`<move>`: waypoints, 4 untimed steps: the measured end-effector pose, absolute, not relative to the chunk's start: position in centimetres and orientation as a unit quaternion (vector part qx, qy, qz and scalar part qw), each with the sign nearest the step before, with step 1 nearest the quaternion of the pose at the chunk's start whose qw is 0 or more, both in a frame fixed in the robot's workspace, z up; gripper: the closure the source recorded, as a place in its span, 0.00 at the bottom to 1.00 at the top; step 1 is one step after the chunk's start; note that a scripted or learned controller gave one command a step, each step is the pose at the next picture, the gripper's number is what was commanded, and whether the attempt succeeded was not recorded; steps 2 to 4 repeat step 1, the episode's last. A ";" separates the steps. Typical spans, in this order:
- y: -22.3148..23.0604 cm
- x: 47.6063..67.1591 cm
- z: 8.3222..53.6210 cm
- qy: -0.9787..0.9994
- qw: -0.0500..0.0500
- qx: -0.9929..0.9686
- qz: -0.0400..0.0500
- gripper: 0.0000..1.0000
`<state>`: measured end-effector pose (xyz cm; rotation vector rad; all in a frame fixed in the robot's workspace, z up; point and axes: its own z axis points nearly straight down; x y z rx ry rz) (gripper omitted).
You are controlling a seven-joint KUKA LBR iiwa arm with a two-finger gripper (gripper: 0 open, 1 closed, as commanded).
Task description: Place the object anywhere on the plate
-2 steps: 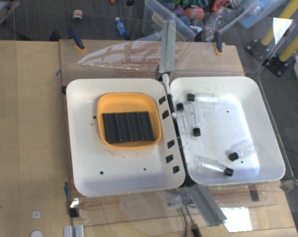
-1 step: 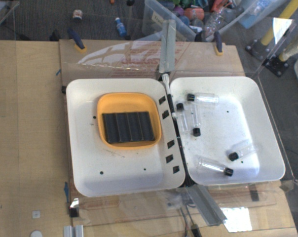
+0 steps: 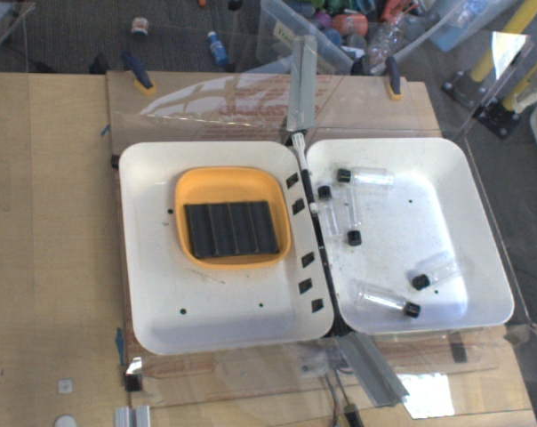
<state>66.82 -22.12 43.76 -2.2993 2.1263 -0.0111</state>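
An orange plate (image 3: 234, 180) with rounded corners lies in the left white bin (image 3: 153, 310). A dark grey ridged slab (image 3: 231, 229) covers most of the plate's middle. In the right white bin (image 3: 482, 238) lie several clear plastic vials with black caps. One vial (image 3: 366, 178) is near the back, two (image 3: 327, 210) (image 3: 349, 221) lie close to the divider, and two more (image 3: 436, 270) (image 3: 381, 299) are near the front right.
Black clips (image 3: 306, 258) line the divider between the bins. A grey metal bar (image 3: 301, 87) stands behind the divider. A clear tub of coloured toys (image 3: 366, 7) sits beyond the bench at the back. Bare wooden bench (image 3: 46, 238) extends to the left.
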 end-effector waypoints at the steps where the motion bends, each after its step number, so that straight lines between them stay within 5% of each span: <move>1: -22.3 66.8 45.1 0.682 0.010 -0.731 -0.006 1.00; 4: -22.3 66.8 45.1 0.682 0.010 -0.731 -0.006 1.00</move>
